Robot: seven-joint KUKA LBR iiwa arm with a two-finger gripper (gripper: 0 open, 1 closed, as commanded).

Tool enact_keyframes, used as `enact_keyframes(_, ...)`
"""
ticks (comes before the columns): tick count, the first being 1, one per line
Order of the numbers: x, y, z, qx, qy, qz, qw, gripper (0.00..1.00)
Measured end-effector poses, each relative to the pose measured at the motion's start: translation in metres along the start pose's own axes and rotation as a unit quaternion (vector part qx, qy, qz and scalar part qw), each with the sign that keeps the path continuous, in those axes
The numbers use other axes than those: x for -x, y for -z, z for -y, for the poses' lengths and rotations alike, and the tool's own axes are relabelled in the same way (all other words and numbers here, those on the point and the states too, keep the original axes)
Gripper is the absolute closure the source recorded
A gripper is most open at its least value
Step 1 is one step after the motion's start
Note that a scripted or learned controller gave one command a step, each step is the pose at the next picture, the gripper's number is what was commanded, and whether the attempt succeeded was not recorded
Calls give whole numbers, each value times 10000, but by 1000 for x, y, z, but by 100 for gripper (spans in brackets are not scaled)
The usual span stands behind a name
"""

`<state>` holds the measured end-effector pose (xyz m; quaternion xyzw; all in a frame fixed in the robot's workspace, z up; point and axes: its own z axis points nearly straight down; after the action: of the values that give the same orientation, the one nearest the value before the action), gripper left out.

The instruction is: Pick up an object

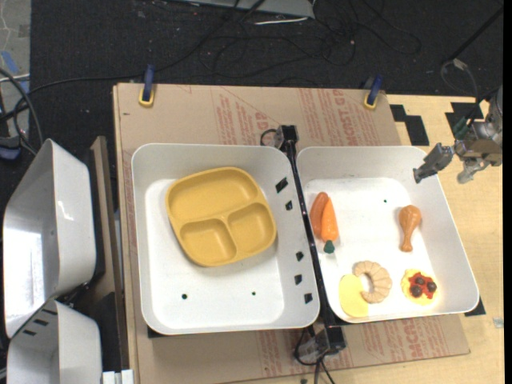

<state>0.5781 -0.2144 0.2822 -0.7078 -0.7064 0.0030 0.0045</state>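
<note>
The right bin (376, 165) holds several toy foods. An orange carrot (323, 216) lies near its left wall. A brown chicken drumstick (409, 226) rests toward the right. A curled shrimp (374, 281) sits partly on a yellow disc (350, 298) at the front, and beside it is a small berry tart (420, 286). My gripper (448, 169) hovers over the bin's far right corner, open, its two fingers spread with nothing between them. It is above and to the right of the drumstick and apart from it.
The left bin (152, 294) holds a yellow divided plate (220, 216). A black divider (302, 230) runs between the bins. Two yellow-handled clamps (146, 94) (373, 93) grip the cardboard's far edge. White containers (44, 222) stand off the bench at left.
</note>
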Motion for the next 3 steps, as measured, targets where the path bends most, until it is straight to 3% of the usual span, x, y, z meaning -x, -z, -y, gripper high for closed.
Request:
enact_keyframes(1,-1,6,-2,56,16,15,10000,0)
enact_keyframes(3,-7,-121,-8,26,9,4,10000,0)
